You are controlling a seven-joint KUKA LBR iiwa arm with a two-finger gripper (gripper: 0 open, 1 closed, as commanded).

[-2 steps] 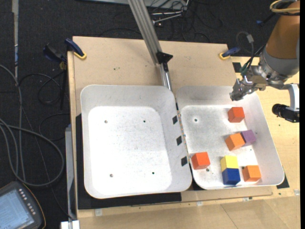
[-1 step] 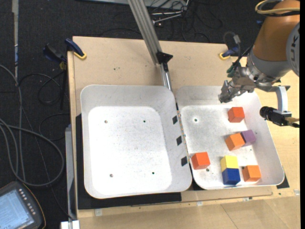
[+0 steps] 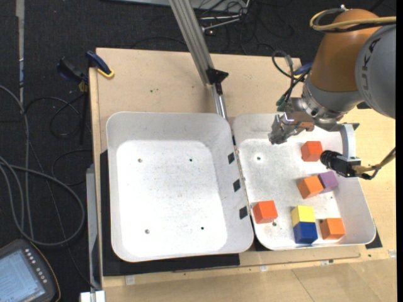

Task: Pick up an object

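Observation:
My gripper [image 3: 279, 135] hangs over the far part of the right bin [image 3: 264, 153], left of an orange block [image 3: 311, 151]. Nothing shows between its fingers. Further toward the front lie an orange block [image 3: 310, 185] touching a purple block [image 3: 328, 180], another orange block [image 3: 265, 211] near the bin's left wall, a yellow block [image 3: 303, 214] against a blue block [image 3: 305, 231], and one more orange block [image 3: 332, 228] at the front right.
The left bin [image 3: 167, 184] sits beside the right one on the wooden bench [image 3: 157, 80]. A slanted metal pole [image 3: 192, 30] crosses the back. Clamps [image 3: 94, 65] lie at the bench's far left corner. A black part [image 3: 337, 162] of the arm overhangs the right bin.

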